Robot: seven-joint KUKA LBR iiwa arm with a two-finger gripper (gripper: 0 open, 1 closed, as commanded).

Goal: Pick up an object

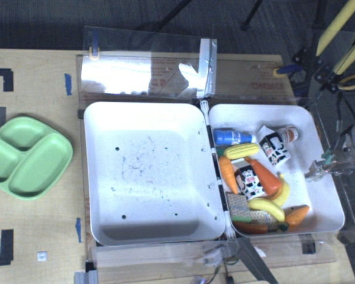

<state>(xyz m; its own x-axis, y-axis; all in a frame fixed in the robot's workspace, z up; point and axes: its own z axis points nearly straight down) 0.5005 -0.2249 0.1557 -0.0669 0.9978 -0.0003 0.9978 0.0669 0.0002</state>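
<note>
Looking down from the one camera, we see two white bins side by side on the wooden bench (35,70). The left bin (106,123) shows only its scuffed white floor with a few dark dots.

The right bin (328,209) holds all the objects to pick from, heaped against its left wall. At the back lies a blue bottle (232,137) on its side, with a yellow ear of corn (241,151) just in front of it. To their right are a black-and-white carton (276,149) and, touching it, a small bottle with a red cap (289,135). An orange carrot (226,173) runs along the left wall beside a cow-patterned carton (249,181), and a red-orange cone (266,178) leans against that carton. In front of them sit a banana (271,206), a second small carrot (297,214) and a woven brown pad (239,203).

At the right rim of this bin we make out a small metal piece that we take for the end effector (318,170), apart from the heap. We cannot tell whether it is spread or pressed together, and we see nothing in it.

On the bench well to the left rests a green divided plate (26,157).
</note>
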